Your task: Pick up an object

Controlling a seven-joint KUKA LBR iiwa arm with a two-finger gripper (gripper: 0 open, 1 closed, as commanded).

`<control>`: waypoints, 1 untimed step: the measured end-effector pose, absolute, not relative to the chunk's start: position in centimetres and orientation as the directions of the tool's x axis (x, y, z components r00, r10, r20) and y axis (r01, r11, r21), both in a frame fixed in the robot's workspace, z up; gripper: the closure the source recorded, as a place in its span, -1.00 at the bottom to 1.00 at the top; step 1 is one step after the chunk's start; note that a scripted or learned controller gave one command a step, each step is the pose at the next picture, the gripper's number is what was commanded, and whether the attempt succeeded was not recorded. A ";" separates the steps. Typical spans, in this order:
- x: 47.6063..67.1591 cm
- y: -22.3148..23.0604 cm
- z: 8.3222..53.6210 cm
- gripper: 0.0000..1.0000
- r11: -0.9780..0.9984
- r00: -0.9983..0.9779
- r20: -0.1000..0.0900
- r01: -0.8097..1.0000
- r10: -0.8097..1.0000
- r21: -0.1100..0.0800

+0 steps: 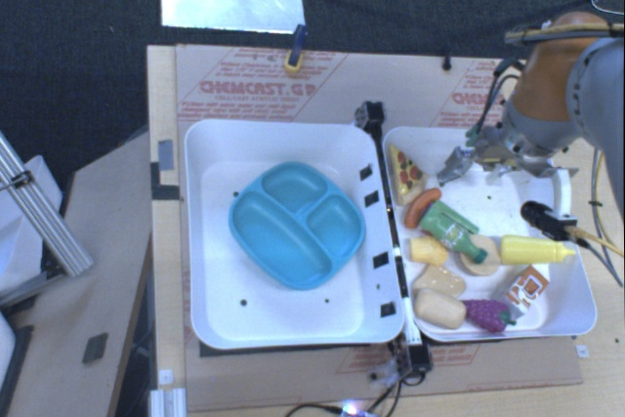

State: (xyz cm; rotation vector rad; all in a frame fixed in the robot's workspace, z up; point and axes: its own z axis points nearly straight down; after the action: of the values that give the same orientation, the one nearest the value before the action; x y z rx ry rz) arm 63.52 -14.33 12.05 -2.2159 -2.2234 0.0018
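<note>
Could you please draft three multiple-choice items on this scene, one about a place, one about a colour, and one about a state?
1. Where does the divided plate lie?
A. left bin
B. right bin
C. on the bench

2. What colour is the toy grape bunch?
A. yellow
B. purple
C. blue

3. Where is the tool?
A. above the right bin's far end
B. resting on the plate
C. outside both bins

Answers: 1 A, the plate fills the left bin's middle. 2 B, the grapes at the near edge are purple. 3 A, the tool hangs near the pizza slice.
</note>
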 end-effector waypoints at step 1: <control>63.7 -14.3 8.5 -1.00 0.003 -0.003 0.000 1.000 1.000 0.004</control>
State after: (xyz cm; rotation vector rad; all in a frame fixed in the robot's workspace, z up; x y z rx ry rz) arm 63.69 -14.26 8.48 -2.2206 -2.2266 -0.0044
